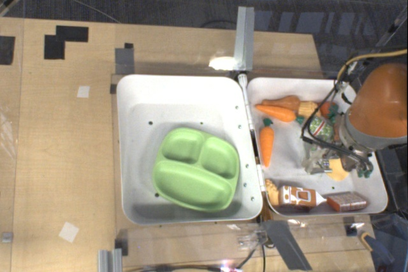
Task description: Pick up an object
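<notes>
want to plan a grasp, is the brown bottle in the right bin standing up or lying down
Lying down. The brown bottle rests on its side along the right bin's near wall, cap end toward the left.

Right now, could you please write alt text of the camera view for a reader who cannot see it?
A grey robot arm with an orange band reaches into the right white bin, its gripper low among toy food: two orange carrots, a brown bottle and a brown block. The left white bin holds a green divided plastic plate.
</notes>
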`<state>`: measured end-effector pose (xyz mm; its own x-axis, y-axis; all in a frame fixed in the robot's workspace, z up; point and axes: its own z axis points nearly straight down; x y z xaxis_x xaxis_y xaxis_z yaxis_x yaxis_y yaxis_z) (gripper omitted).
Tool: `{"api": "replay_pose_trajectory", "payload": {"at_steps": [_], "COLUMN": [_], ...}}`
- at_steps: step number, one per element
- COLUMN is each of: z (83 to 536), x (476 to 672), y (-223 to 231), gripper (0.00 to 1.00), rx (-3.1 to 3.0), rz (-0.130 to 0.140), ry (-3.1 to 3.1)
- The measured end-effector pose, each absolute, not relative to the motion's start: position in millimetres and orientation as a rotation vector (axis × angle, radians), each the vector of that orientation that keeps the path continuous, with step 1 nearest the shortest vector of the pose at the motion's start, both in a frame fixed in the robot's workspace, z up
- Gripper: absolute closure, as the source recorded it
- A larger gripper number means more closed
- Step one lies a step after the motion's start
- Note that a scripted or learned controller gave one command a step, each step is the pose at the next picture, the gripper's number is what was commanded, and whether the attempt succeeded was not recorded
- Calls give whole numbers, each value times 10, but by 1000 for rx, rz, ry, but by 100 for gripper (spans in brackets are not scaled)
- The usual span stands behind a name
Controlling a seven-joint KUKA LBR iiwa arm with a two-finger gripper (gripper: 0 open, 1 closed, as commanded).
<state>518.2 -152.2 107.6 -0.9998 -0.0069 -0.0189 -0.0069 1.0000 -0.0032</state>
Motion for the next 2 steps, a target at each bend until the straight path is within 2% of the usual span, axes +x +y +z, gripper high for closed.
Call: {"api": "replay_pose_trajectory", "payload": {"at_steps": [1, 2], "z": [1411, 1406], "x": [5354, 5508], "y": [-1815, -1804], "gripper": [100, 100], "rx": [-485, -1335], "rz": [-6, -6], "ry": [3093, 2834]}}
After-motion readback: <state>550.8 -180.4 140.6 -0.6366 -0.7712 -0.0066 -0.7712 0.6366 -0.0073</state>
